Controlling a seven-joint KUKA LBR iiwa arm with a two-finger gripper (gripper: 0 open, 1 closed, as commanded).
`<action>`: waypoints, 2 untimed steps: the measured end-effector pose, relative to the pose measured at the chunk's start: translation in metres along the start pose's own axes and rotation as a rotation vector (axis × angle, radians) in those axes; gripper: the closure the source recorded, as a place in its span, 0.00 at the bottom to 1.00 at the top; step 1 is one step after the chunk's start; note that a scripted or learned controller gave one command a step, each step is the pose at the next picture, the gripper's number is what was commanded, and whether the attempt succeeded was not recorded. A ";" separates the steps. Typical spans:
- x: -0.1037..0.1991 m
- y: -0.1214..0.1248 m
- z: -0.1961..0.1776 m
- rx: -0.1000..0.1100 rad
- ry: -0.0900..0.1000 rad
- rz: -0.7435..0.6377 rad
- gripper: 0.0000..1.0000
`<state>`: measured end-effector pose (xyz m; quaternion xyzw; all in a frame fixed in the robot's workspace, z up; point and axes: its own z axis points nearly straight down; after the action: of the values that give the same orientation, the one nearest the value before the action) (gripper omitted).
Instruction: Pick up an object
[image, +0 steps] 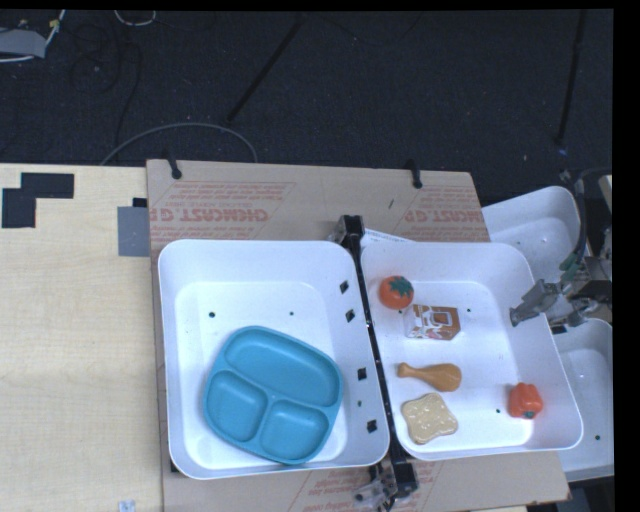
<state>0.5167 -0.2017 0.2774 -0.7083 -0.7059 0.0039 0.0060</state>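
The right bin (500, 262) holds several toy foods: an orange-red tomato with a green top (396, 291), a small printed carton (433, 322), a tan chicken drumstick (432, 375), a slice of bread (429, 418) and a red pepper (524, 400). My gripper (548, 300) hangs at the right rim of this bin, to the right of the carton and above the red pepper in the view. It is apart from every item, and nothing hangs from it.
The left bin (190, 270) carries a blue divided plate (272, 393). A black divider (364, 340) runs between the bins. Further white trays (540, 225) lie past the right bin. Brown cardboard (300, 205) lies under the bins, and a light wooden benchtop (70, 350) spreads to the left.
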 end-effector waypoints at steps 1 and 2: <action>0.001 0.002 -0.007 -0.013 -0.003 -0.004 0.00; -0.001 0.002 0.035 -0.010 -0.002 -0.003 0.00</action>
<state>0.5182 -0.2021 0.2428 -0.7071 -0.7071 0.0008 0.0018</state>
